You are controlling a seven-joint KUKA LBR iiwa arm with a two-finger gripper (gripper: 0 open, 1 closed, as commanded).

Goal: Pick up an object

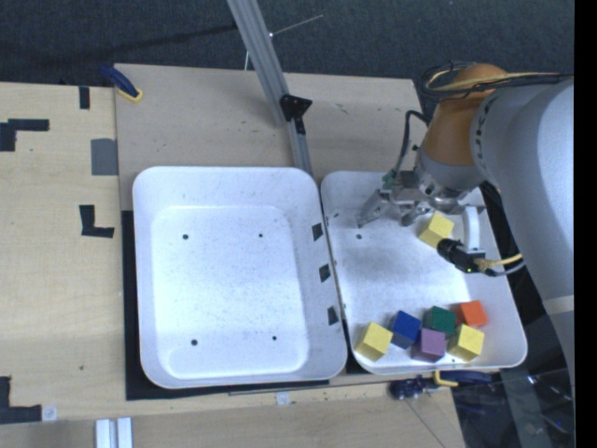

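A pale wooden counter (56,250) fills most of the scene, marked with dark tape pieces on its left part, and beyond its far edge lies dark carpeted floor (112,17). A slanted grey metal pole (266,54) crosses the far side of the counter toward the bins. The grey arm (536,185) with its orange band (457,124) reaches in from the right. Two shallow white bins sit side by side on a black mat: the left bin (229,278) is the larger in view, and the right bin (373,259) touches it along its inner rim. The pincer (396,203) hangs low over the far part of the right bin; whether its fingers are apart or together cannot be told. Just beside it, toward the right, a yellow cube (436,229) sits tilted with one corner toward the near rim; no long axis shows. Along the near rim cluster a yellow block (375,341), blue block (406,326), purple block (432,343), green block (439,320), orange block (473,313) and another yellow block (469,342), closely packed.
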